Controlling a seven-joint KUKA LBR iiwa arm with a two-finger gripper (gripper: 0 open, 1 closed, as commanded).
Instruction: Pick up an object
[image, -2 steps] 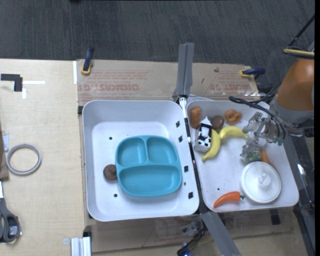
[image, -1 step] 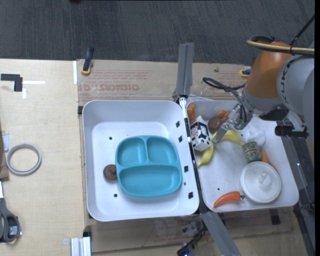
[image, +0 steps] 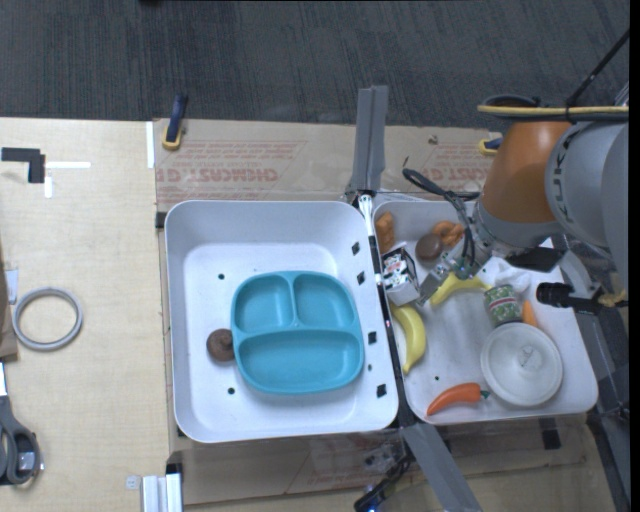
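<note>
Camera view shows the grey arm with its orange band reaching in from the right over the right-hand shallow white bin, with the gripper lowered into that bin's upper part. Taking the gripper as the landmark: a curved yellow banana lies just below and left of it along the bin's left wall, a second yellow banana-like piece sits touching or nearly touching its tip, a small black-and-white printed packet is just to its left, and a brownish round item sits just above it. Lower right of it stand a small green-labelled can and a round white lidded bowl, with an orange carrot-shaped toy well below. Far to its left, the left-hand white bin carries a teal divided plastic plate and a small brown ball beside the plate. Whether the jaws are spread or pressed together cannot be told, since the wrist hides them from above. Judging by the lowered pose over the cluttered corner, the arm seems placed to attempt the yellow piece beneath it, and crowding there could spoil the grasp.
</note>
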